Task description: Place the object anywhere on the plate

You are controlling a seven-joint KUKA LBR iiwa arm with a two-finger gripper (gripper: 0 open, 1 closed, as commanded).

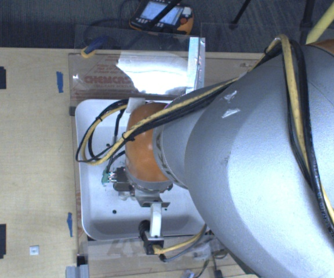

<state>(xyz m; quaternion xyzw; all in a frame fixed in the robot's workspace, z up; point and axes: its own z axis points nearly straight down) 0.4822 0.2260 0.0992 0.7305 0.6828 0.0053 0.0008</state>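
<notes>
from where i stand the big grey arm [254, 172] leans right across the view and covers most of the white bin [81, 155], so there is little to go on. its orange band [142, 149] sits over the middle of the bin, and the gripper [127, 189] hangs just below it, pointing down toward the bin floor, with yellow and black cables [94, 138] looping off to the left. whether the gripper is spread or pressed together i cannot tell, since the wrist hides its working end, and i see nothing pinched in it. where the object lies i cannot tell either. my guess is that it and the plate are somewhere under the arm's bulk, since the bare part of the bin floor on the left carries only a tiny dark speck [114, 212], too small to name. as for handling, i can only judge from the task: a thing meant for a two-finger gripper to set on a plate is likely small and light. i would take it across its narrowest width, near its middle so it doesn't tip, and gently, as i cannot say if it is stiff, soft or slippery.
</notes>
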